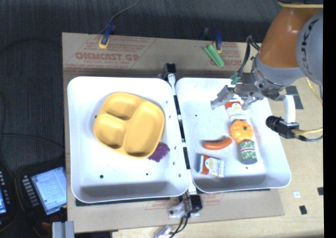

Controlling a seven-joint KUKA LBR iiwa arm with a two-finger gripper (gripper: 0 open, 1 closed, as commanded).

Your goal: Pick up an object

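The likeliest target, a juice bottle [242, 134] with an orange label and a white cap, is seen lying in the right bin [278, 179], lengthwise along its right wall, cap toward the far edge. The gripper [234, 97] is positioned directly over the cap end, its fingers spread apart with nothing between them. Just left of the bottle, an orange sausage-shaped toy [217, 143] lies across the bin floor, its tip close to or touching the bottle. Nearer the front edge, a small red-and-white carton [211, 165] lies flat.

A slip is judged the main risk: a closure on the narrow cap or rounded neck could squeeze the bottle out, or roll it against the wall. A descent slightly leftward could catch the toy and push both things aside.

The left bin [79, 127] holds a yellow sectioned tray [128, 123], inverted, with a purple scrap [159, 151] at its front corner. Both bins rest on a cardboard sheet [115, 53] on the tabletop.
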